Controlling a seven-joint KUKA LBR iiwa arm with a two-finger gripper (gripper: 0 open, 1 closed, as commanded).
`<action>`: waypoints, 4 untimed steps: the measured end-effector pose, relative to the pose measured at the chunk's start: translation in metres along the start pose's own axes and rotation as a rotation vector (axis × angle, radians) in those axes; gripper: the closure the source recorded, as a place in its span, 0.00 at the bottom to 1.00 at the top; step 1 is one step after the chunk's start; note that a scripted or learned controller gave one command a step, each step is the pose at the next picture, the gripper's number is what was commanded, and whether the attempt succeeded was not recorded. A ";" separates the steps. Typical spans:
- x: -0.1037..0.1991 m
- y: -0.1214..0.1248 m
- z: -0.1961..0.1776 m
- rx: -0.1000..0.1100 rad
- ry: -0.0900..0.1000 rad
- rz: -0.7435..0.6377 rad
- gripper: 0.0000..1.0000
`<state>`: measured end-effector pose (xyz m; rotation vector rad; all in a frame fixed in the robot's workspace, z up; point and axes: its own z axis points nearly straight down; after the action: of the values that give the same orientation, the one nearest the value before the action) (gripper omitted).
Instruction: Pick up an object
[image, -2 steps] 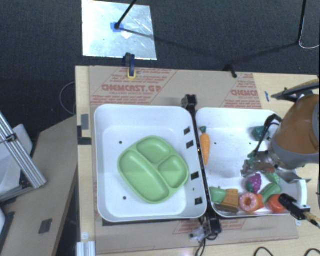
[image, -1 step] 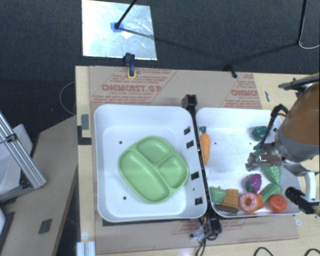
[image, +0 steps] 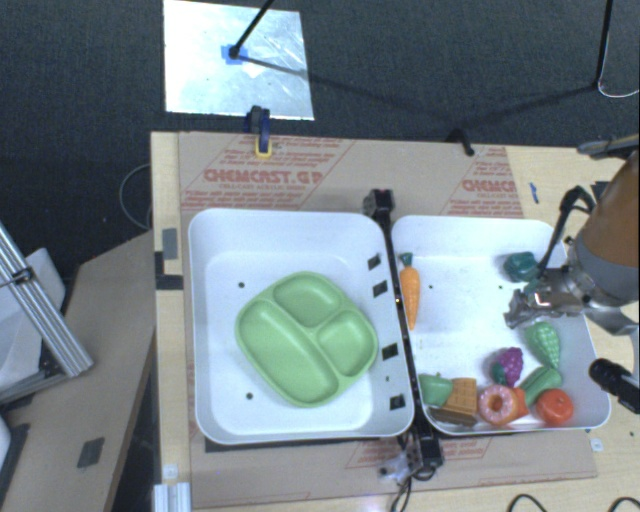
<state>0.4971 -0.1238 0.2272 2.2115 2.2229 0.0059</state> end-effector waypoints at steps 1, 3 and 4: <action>0.046 0.028 0.013 0.004 0.003 -0.005 1.00; 0.044 0.027 0.013 0.006 0.001 0.005 1.00; 0.042 0.022 0.009 0.006 0.002 0.004 1.00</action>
<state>0.5191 -0.0817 0.2180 2.2197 2.2222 0.0012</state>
